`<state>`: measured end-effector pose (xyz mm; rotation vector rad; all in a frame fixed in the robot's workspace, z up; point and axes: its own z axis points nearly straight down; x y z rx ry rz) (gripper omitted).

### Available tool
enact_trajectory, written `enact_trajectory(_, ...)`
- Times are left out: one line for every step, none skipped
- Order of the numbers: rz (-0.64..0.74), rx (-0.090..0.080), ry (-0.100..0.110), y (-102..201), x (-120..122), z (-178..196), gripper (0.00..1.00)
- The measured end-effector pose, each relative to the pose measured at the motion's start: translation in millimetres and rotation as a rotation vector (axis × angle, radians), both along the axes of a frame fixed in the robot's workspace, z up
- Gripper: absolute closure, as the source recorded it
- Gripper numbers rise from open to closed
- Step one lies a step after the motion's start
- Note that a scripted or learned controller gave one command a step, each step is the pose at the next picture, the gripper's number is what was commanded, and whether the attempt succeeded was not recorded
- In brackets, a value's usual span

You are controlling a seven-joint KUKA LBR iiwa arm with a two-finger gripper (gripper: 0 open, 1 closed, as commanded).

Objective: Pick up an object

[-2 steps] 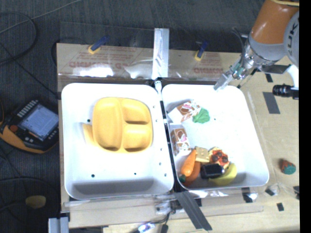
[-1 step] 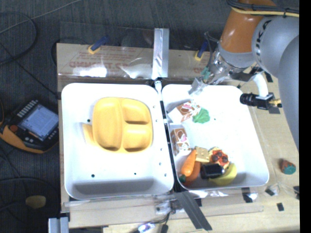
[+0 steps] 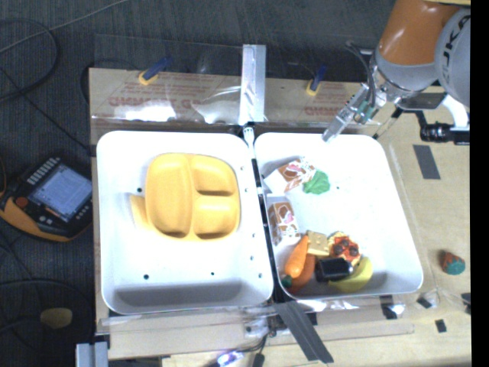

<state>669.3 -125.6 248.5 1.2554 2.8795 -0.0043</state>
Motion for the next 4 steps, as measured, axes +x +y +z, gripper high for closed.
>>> enact_trajectory(-0.171, 0.003, 0.003, 27, -22, -19, 1.0)
enact_trajectory(-0.315, 0.003, 0.002, 25, -63, -23, 1.0)
enact_trajectory(-0.569, 0.0, 0.003, 57, -1, -59, 1.0)
enact_trajectory(-0.484, -0.002, 0.003, 87, -59, -27, 1.0)
